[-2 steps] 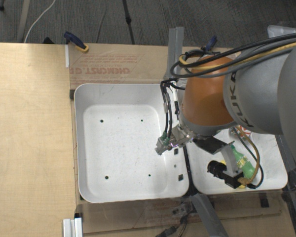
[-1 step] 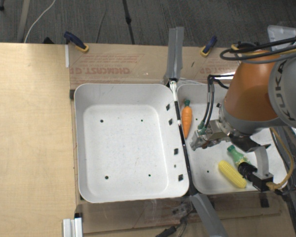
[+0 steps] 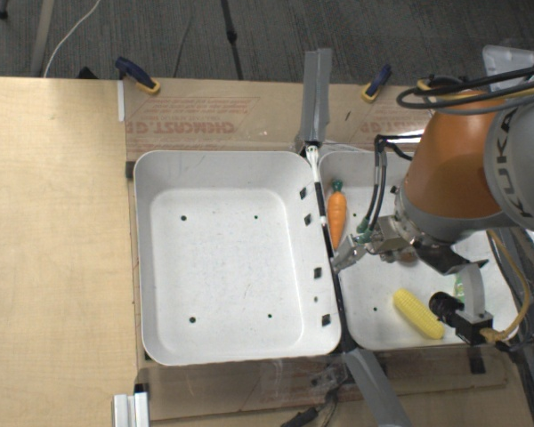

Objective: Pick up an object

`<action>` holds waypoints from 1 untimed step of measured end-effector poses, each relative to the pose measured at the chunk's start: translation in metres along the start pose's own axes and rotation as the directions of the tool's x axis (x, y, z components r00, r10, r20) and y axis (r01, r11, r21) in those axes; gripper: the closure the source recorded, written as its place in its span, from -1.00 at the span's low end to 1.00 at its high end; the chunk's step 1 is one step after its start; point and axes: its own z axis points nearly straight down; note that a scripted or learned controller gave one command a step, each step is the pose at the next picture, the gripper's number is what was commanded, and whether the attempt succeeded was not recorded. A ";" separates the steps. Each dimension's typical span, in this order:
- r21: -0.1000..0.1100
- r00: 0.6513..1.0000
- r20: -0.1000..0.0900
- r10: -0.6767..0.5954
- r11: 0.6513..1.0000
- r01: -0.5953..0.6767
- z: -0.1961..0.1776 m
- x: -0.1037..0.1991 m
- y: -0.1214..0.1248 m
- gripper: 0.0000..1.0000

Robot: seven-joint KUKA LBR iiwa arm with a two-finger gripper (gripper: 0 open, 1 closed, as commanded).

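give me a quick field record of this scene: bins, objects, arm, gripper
left bin: shallow white plastic bin
right bin: shallow white plastic bin, holding both objects
object 1: orange carrot with green top, along the right bin's left wall
object 2: yellow corn cob, near the right bin's front
arm: grey with orange band, over the right bin
gripper: metal two-finger gripper, just below the carrot's tip

A robotics lab: clamped cardboard (image 3: 196,118), white bins (image 3: 151,265), tripod legs (image 3: 227,20).

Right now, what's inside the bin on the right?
Inside the right bin: a carrot and a corn cob. The arm covers the far part.
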 end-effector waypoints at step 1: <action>0.002 0.997 0.000 0.077 0.997 -0.077 0.028 -0.027 0.048 -1.00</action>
